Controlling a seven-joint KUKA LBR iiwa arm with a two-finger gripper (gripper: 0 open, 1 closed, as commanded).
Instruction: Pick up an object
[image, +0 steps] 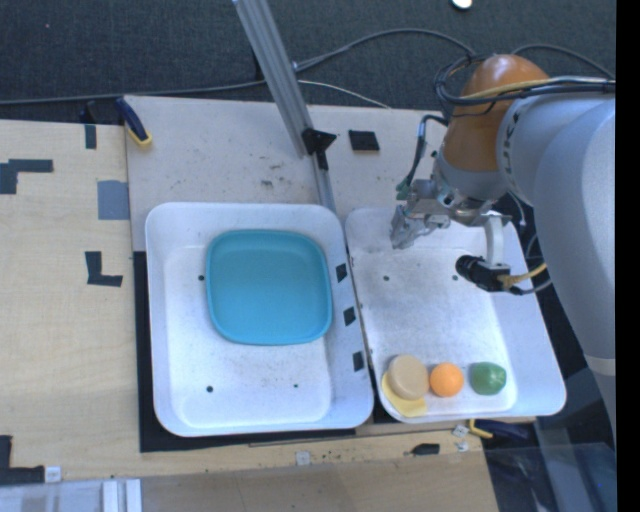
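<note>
Nothing is sitting between my fingers as far as this slanted view shows; my claw (405, 232) is hanging over the far end of the right bin (440, 300), and how wide it is parted I cannot tell, since the tips are blurring into grey against the white floor. So I am judging the pick as not yet made. The things I could be taking are lying well apart from me at the near end of that bin: a tan disc on something yellow (407, 380), an orange ball (446, 380), a green ball (488, 377). Beyond, a teal plate (268, 286) is resting in the left bin (180, 380). Writing or labels I am finding nowhere.
</note>
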